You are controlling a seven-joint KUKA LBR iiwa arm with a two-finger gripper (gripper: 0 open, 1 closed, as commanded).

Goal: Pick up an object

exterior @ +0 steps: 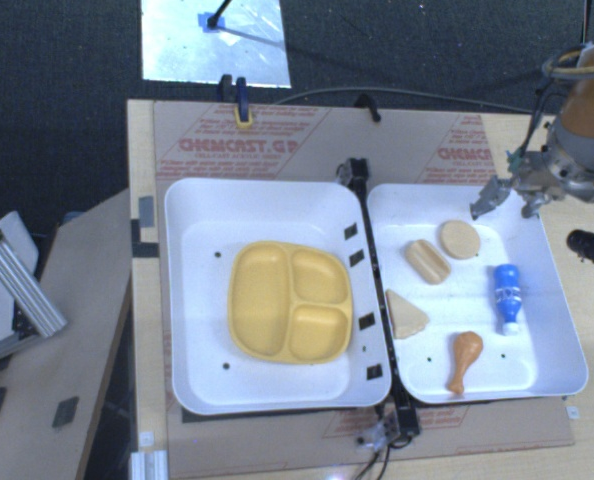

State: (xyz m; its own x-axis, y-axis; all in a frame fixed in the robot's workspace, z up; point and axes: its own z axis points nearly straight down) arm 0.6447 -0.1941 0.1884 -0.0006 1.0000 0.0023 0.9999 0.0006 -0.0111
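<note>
- The two grey fingers (489,200) of the gripper (508,200) stand apart with nothing between them, over the far rim of the right-hand shallow white bin (557,298).
- Within that bin: a round tan biscuit-like disc (459,239) lies nearest the gripper; just beside the disc, a tan hot-dog bun toy (428,261); well below the disc, a pale wedge-shaped sandwich piece (406,315) against the bin's left wall.
- A small blue bottle with a white label (506,297) lies on its side toward the bin's right; its label is too small to read. A brown drumstick toy (463,359) lies near the bin's front rim.
- The cardboard sheet (277,138) beyond the bin reads "CHEMCAST GP" in red.
- Left of that bin, the other white bin (202,218) holds a yellow three-compartment plastic plate (289,301).
- Open white floor lies between the disc and the bottle.
</note>
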